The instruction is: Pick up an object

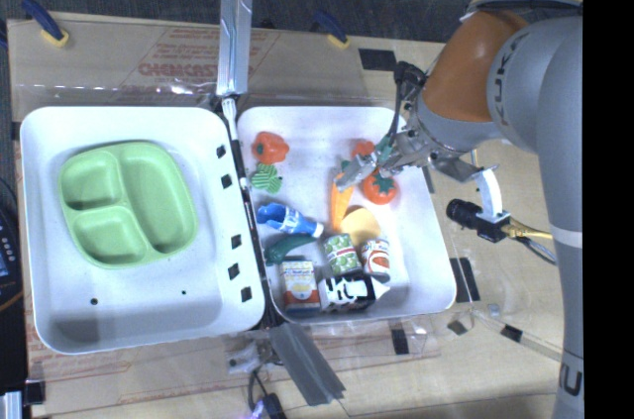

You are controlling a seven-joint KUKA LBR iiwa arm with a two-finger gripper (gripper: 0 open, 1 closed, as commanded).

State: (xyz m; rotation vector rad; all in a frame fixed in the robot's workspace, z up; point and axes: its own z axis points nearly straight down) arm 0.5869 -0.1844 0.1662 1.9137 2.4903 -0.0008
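Note:
My gripper hangs low in the right bin, near its back right. It is directly over a red tomato-like toy and beside the top of an orange carrot. A small red piece lies just behind it. Whether anything is gripped is hidden by the gripper body. Other things in this bin: a red-orange toy, a green ridged piece, a blue bottle, a yellow piece, two small cans, a carton and a black-and-white pack.
The left bin holds a green divided plate. A metal bar and a row of black clips run along the wall between the bins. The arm's grey body overhangs the right bin's right side.

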